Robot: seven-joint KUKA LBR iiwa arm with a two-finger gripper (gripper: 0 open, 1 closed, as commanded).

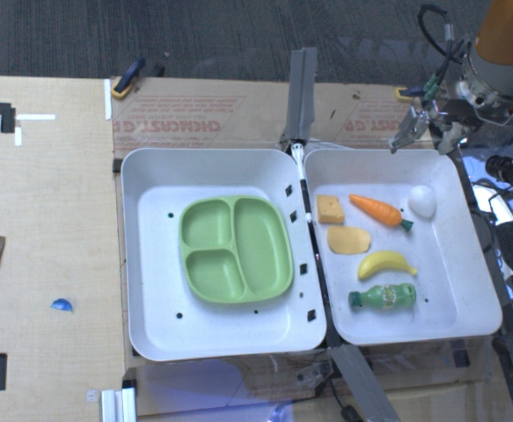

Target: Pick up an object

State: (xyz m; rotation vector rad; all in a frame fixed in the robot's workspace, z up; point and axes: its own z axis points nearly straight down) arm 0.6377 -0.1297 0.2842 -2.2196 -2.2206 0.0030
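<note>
The gripper (pixel 425 130) is seen above the far edge of the right bin (pixel 476 262), its fingers slightly parted and nothing held between them. A carrot (pixel 379 210), egg (pixel 422 201), banana (pixel 386 264) and green bottle (pixel 383 297) are spread inside that bin.

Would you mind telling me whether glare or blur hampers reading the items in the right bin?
Camera view: lighting is even and soft; the white egg-shaped object nearly blends into the glossy white right bin; the orange plastic carrot and yellow plastic banana are sharp; the hand looks slightly blurred.
</note>
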